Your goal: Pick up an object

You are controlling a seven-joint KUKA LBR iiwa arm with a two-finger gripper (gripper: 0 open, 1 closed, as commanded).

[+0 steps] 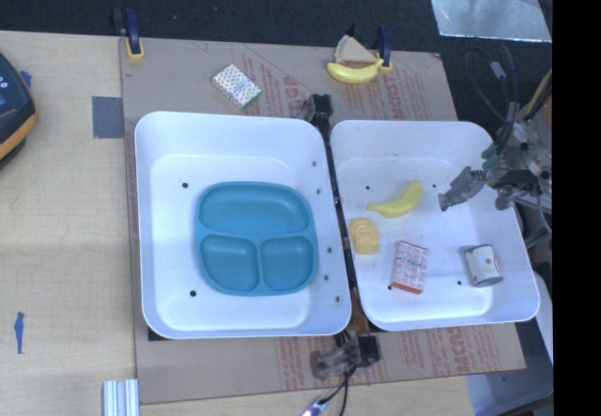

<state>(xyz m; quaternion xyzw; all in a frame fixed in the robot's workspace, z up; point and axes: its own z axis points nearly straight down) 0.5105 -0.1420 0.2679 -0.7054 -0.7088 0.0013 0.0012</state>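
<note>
A: Which object is it likely after?

B: My guess is the banana (397, 201), lying on the floor of the right bin (441, 315), just to the camera's left of the gripper (470, 187) and slightly nearer the camera than it. Nothing touches it.

A: And the pincer itself?

B: It hangs over the right bin's far right part, coming in from the right edge. One grey finger (457, 191) points toward the banana; whether the pair is spread or pressed together, I cannot tell. Nothing sits between them that I can see.

A: What else is close?

B: Below the pincer, toward the camera, a small can (482, 265) lies on its side. Further left of that is a red-and-white packet (409, 267), then a yellow lump (364, 236) by the bin's left wall.

A: And farther off?

B: The left bin (160, 217) holds a blue divided plate (255, 237), well apart from the pincer.

A: So progress?

B: Early, I judge. Nothing is lifted; descent, grasp and lift all remain.
</note>
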